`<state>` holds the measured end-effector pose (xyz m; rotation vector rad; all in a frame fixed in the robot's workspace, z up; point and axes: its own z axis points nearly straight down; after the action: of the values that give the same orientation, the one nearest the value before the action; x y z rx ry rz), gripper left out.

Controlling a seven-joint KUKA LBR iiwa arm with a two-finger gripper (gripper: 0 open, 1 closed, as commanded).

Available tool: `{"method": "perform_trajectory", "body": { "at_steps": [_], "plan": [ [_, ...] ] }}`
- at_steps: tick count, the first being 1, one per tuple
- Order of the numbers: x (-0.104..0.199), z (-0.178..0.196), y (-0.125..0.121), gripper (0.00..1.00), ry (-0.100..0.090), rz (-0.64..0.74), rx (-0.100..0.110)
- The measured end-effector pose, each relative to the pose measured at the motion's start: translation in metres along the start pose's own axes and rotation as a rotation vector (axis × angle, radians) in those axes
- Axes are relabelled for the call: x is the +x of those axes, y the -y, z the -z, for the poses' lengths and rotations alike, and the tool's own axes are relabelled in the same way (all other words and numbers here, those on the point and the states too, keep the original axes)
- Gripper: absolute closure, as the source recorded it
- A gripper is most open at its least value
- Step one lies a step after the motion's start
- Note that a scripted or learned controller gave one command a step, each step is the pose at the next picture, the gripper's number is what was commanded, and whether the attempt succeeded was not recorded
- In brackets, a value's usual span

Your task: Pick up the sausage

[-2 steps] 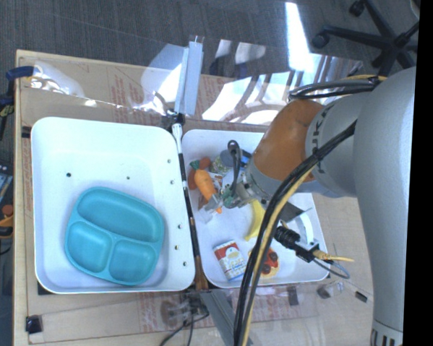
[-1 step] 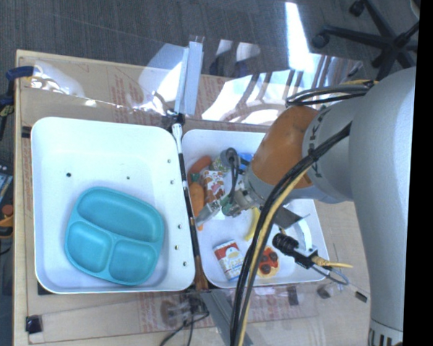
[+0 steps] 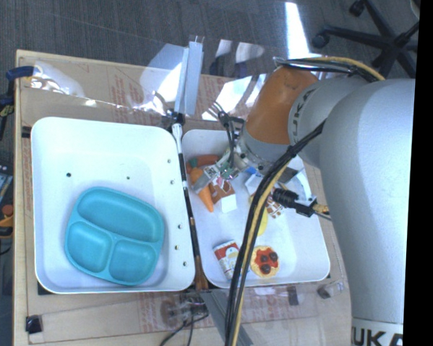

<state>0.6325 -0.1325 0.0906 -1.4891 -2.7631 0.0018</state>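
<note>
A: The hand (image 3: 222,170) sits low in the right bin (image 3: 307,262), among orange pieces (image 3: 202,178); whether it is apart or together I cannot tell.

B: And the sausage?

A: Possibly the orange, stubby shape (image 3: 207,198) just beside the hand, but it is too small to be sure.

B: Anything else?

A: A smooth turquoise divided tray (image 3: 114,234) lies in the glossy white left bin (image 3: 65,153). The bulky grey arm (image 3: 354,161) and a black cable (image 3: 242,258) hide part of the right bin. The tabletop (image 3: 98,90) looks like pale board; grey carpet (image 3: 101,18) lies beyond.

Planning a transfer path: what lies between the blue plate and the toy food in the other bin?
In the camera view, between the blue plate and the toy food lie bare white bin floor and the two bins' touching walls.
</note>
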Motion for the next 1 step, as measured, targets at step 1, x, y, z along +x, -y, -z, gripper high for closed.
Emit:
{"method": "perform_trajectory", "body": {
  "at_steps": [1],
  "plan": [
    [0.0002, 0.0093, -0.0001, 1.0, 0.0, 0.003, 0.002]
  ]
}}
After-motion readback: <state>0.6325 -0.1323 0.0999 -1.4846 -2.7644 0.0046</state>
